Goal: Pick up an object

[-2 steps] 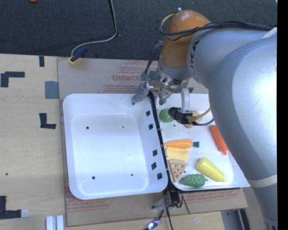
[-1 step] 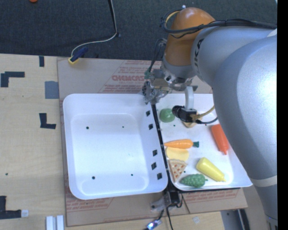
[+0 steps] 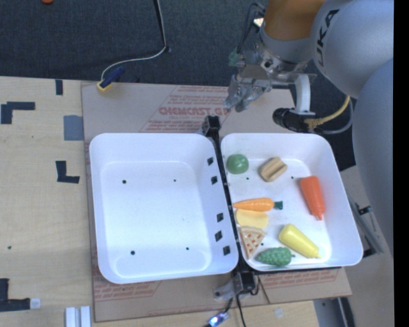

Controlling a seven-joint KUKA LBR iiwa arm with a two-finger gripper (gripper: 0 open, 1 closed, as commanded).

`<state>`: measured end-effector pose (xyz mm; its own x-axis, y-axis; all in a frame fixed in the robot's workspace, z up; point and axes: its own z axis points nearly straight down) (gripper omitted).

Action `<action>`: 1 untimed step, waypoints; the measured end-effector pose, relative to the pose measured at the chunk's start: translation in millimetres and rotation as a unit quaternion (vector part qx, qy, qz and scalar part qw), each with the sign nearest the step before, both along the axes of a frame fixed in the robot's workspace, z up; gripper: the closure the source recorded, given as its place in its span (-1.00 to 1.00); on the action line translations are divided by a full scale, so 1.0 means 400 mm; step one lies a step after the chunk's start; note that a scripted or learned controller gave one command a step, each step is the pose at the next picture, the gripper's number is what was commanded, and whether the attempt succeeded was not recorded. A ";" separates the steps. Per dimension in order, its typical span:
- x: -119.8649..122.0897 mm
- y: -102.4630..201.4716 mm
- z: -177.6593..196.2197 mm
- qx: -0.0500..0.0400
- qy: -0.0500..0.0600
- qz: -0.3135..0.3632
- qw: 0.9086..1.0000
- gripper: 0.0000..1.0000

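Camera view, looking down at a slant: the grey arm (image 3: 358, 45) reaches in from the upper right, its orange band (image 3: 291, 18) sitting just above the wrist. The wrist bends downward and toward the left, so the gripper (image 3: 241, 101) hangs over the brown cardboard sheet (image 3: 185, 112) beyond the far rims of the bins, near the top end of the divider between them. It is above no bin and apart from every object. Whether its jaws are apart or together I cannot tell; the tips are small and blurred against the cardboard.

All the pickable things lie in the right bin (image 3: 339, 191): a green ball (image 3: 237, 163) near the far left corner, a tan bread roll (image 3: 273, 169) beside it, an orange-red carrot (image 3: 312, 196) by the right wall, a smaller orange carrot (image 3: 255, 205) at the left wall, a yellow cheese wedge (image 3: 252, 220) just below it, a pizza slice (image 3: 251, 241), a green bumpy vegetable (image 3: 276, 257) and a yellow pepper-like piece (image 3: 299, 241) near the front. The left bin (image 3: 102, 191) sits touching alongside.
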<state>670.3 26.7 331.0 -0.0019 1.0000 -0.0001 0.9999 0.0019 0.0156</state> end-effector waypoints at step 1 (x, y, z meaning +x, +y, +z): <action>-0.042 0.152 -0.208 0.000 0.013 0.002 1.000 1.00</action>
